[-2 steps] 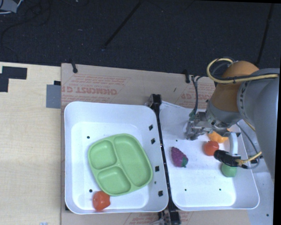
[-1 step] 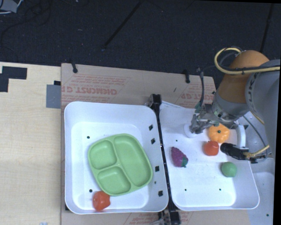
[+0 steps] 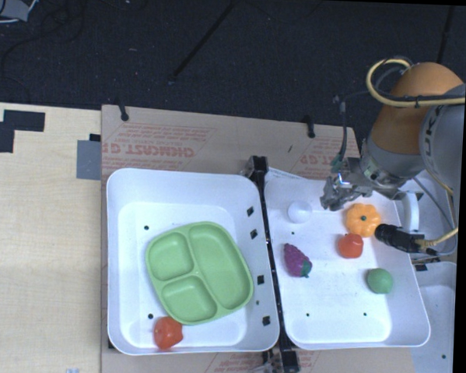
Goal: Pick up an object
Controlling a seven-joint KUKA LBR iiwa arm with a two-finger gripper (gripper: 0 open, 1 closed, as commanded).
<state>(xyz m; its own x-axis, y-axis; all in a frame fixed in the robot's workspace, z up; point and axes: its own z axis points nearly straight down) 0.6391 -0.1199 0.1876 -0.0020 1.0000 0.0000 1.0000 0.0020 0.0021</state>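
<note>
the end effector [image 3: 338,193] hangs over the right bin's [image 3: 412,328] far edge, just beside a small orange pumpkin [image 3: 362,219]; whether it is open or closed cannot be told. a red tomato [image 3: 351,246], purple grapes [image 3: 296,260], a green ball [image 3: 381,281] and a white ball [image 3: 299,212] lie in that bin. the left bin [image 3: 127,207] holds a green divided plate [image 3: 198,272] and a red fruit [image 3: 168,332] at its near edge.

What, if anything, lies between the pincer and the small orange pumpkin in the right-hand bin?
Nothing visible does. The pincer hangs at the far edge of the right bin, and the small orange pumpkin sits just beside it with bare white floor between. The red ball lies nearer the camera, off that line.
</note>
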